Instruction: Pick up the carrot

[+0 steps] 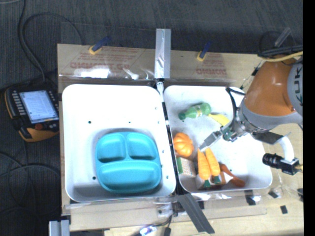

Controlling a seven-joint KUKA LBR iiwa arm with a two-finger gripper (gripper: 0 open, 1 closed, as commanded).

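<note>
The carrot (207,164) lies in the right bin (256,181) near its front wall. It is orange, runs lengthwise toward the front, and has a green top at its near end. My gripper (211,138) hangs just above and behind the carrot's far end, pointing down to the left from the orange-banded wrist (269,92). Nothing shows held in it.
Also in the right bin are a small orange pumpkin (182,144), a green vegetable (195,111), a yellow piece (220,118), a red item (232,177) and a green packet (179,166). The left bin (78,107) holds a blue divided plate (129,162).
</note>
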